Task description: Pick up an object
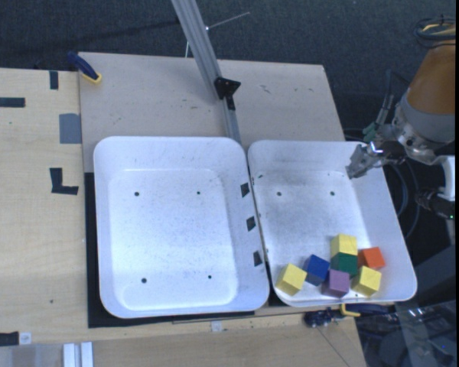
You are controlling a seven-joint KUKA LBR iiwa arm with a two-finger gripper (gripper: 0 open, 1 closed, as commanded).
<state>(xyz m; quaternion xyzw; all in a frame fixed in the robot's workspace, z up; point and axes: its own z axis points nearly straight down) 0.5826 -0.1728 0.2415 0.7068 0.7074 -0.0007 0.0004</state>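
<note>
Blocks clustered at near right corner of right bin: two yellow, blue, green, purple, orange, another yellow, mostly touching. Hand at bin's far right rim, well apart from them; finger state cannot be told, too small. Advice: target the lone left yellow block, descend vertically.

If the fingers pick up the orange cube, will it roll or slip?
The orange cube has flat faces, so it probably will not roll. It looks rigid and light. It leans on the green cube near the bin wall, so nudging may shift the neighbours.
</note>
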